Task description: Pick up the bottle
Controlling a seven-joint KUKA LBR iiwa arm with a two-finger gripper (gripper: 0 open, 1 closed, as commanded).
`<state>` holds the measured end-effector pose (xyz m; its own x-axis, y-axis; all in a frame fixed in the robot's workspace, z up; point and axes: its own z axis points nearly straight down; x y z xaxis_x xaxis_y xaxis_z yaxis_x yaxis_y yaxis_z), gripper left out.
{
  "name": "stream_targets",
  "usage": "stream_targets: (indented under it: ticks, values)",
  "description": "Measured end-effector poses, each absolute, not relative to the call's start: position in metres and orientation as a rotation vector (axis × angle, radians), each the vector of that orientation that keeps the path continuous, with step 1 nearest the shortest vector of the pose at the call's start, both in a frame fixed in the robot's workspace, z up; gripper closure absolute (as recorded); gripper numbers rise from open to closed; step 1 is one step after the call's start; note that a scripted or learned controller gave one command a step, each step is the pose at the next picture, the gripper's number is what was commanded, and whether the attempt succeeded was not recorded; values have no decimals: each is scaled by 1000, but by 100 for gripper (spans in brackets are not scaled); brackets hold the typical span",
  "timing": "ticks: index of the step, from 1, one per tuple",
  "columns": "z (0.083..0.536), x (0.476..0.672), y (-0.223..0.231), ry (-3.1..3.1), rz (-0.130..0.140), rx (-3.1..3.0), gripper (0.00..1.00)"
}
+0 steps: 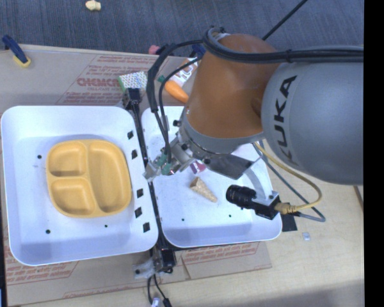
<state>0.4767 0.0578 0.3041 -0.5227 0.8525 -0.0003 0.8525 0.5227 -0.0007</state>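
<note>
An orange object with a white label (177,87), likely the bottle, lies at the far edge of the right bin (243,232), mostly hidden behind the arm's orange band. My gripper (166,164) hangs low over the left side of the right bin, close to the divider between the bins and well in front of that object. Nothing recognisable shows in its grasp.
A yellow divided plate (88,176) lies in the left bin (25,235). A small tan wedge (203,189) and a pink scrap (198,167) lie in the right bin near the gripper. A black cable plug (242,197) hangs over the bin's right side.
</note>
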Motion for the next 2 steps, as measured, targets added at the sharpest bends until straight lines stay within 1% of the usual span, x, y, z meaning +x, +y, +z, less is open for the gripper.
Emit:
stream_targets:
  ticks: [1,2]
  values:
    - [275,476,123,-2933,4,-1116,100]
    - [269,476,175,-2945,3,-1094,100]
